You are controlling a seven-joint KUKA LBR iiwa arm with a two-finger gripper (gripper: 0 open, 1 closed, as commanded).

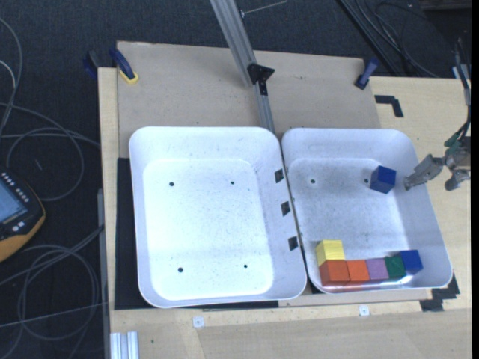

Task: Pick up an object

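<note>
Plywood counter w/ blue clamps at back corners, dark carpet & loose cables around. Two white bins: left bin bare, right bin has blue cube near back wall, coloured blocks in a row along front. Gripper at right rim, fingers spread, holding nothing.

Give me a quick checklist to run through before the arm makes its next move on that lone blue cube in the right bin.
1. Target in view: blue cube sits alone near the far right wall of the right bin. Ok.
2. Space around the cube: free on its left and near sides. Ok.
3. End effector near the target: just right of the cube, at the bin's rim. Ok.
4. Anything gripped already: cannot tell.
5. Other blocks out of the way: row of blocks lies along the near wall, well apart. Ok.
</note>
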